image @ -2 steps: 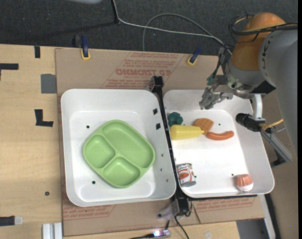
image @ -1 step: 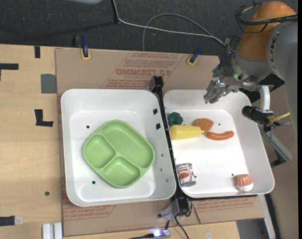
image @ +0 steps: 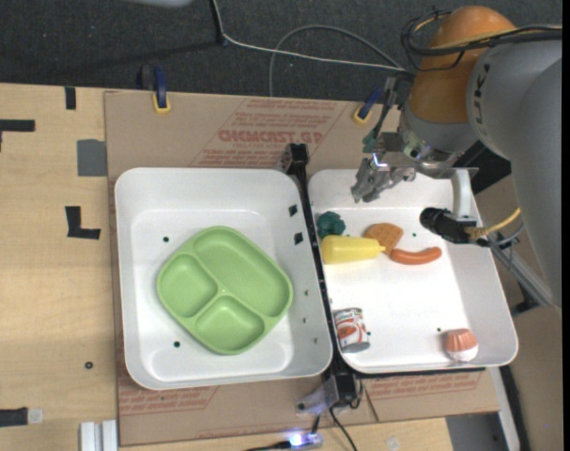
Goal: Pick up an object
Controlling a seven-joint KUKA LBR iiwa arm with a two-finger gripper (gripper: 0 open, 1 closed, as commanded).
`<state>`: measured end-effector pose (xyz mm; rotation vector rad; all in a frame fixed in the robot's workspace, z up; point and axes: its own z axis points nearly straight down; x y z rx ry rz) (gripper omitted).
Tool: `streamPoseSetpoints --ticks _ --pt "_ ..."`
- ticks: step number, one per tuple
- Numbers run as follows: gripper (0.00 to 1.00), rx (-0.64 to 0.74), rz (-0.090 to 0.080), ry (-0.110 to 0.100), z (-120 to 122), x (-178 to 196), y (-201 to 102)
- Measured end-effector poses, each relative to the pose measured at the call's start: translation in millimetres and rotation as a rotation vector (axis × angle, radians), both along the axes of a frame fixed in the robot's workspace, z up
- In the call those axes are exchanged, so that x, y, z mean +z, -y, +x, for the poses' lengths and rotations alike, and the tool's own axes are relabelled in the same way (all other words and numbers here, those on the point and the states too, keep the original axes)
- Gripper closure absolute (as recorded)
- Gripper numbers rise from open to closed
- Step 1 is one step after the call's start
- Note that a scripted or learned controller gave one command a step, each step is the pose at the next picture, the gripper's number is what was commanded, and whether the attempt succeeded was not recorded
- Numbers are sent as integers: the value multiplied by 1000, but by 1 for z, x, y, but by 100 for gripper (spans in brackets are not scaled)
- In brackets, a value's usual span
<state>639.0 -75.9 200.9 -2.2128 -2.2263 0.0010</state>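
Observation:
The right bin (image: pixel 472 308) holds several small items: a yellow banana-like piece (image: pixel 350 249), a dark green lump (image: pixel 331 223), an orange waffle-like piece (image: pixel 385 234), a red-orange sausage (image: pixel 415 256), a small can (image: pixel 350 329) near the front left, and a pink-and-orange piece (image: pixel 460 344) at the front right. My gripper (image: pixel 370 187) hangs over the bin's back part, above and behind the waffle-like piece. Nothing shows between its fingers, which look close together.
The left bin (image: pixel 134 252) carries a light green divided plate (image: pixel 224 289). A black divider (image: pixel 308 242) runs between the bins. The grey arm and orange band (image: pixel 454 64) reach in from the right. Cables cross the back; clamps hold the cardboard.

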Motion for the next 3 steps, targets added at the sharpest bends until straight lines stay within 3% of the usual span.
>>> streamPoseSetpoints --ticks 3 --pt "100 0 0 -2 -45 -6 -148"
